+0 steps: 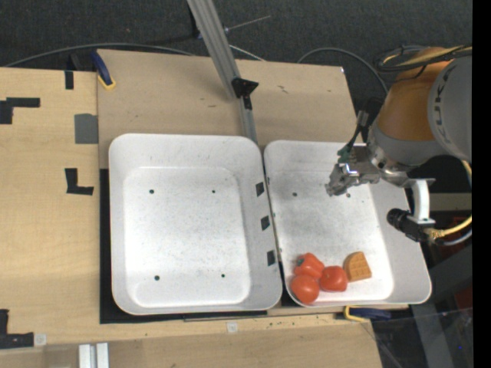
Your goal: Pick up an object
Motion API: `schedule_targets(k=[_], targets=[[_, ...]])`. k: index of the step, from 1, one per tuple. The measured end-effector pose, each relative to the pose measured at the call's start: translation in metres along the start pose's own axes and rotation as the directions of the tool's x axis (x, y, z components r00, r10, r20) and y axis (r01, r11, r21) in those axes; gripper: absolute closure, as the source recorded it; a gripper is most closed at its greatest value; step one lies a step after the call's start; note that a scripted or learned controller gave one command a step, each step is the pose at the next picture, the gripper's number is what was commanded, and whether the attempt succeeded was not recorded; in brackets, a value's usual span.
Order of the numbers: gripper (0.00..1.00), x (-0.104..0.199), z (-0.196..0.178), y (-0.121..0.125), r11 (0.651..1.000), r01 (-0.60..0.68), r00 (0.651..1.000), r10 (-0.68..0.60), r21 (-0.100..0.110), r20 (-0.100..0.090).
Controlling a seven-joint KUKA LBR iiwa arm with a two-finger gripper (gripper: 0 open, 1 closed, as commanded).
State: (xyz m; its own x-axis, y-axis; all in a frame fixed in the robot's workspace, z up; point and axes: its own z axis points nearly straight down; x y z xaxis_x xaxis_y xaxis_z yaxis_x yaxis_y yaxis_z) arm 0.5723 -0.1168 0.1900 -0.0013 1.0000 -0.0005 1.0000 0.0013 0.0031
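Observation:
My gripper hangs over the upper part of the right bin, at the end of the grey arm with its orange band coming in from the right. Nothing shows between its fingers. Three small red pieces lie bunched in the bin's near corner, tomato-like in shape. Just right of them sits a tan, biscuit-like block. These objects lie well below the gripper in the view, apart from it.
The left bin stands beside the right one, joined by dark clips along the shared edge. A grey metal pole slants across the wooden bench above the bins. Cables trail at the right edge.

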Motion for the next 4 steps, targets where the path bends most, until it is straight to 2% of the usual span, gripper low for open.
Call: schedule_targets(k=[1,2,3,4], targets=[[1.00,0.000,-0.010,0.000,1.000,0.000,1.000,0.000,0.003,-0.001],[1.00,0.052,-0.004,0.013,1.000,0.005,1.000,-0.005,0.005,-0.002],[1.00,0.110,-0.020,0.026,1.000,0.006,1.000,-0.006,0.003,-0.003],[1.00,0.168,-0.021,0.047,1.000,0.007,1.000,-0.007,0.003,-0.003]])
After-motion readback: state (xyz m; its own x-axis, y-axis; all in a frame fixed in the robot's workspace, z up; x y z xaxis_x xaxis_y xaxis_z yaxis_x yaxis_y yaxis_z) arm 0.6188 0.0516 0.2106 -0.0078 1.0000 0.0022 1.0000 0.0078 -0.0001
